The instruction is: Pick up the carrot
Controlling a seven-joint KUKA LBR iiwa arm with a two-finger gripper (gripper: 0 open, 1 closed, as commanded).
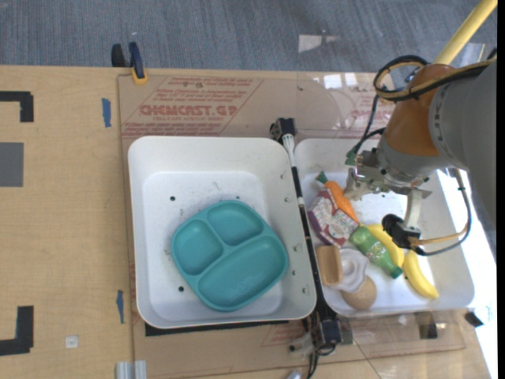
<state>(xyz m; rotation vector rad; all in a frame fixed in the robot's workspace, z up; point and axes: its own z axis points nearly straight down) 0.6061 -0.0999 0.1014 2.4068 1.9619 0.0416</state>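
Your tool (364, 181) hangs low over the right-hand shallow white bin (458, 290); you cannot tell its state from this slant. Just left of it and below, you have the small orange carrot with a green top (339, 197), lying tilted on a crinkled purple-and-white packet (330, 221). Nearby: one green bottle (375, 249), one yellow banana (410, 265), one tan bread slice (329, 265), one round beige roll (360, 294). The left-hand white bin (150, 235) carries a teal three-compartment plastic plate (229, 253). Both bins sit on your cardboard-covered worktop (63, 212).
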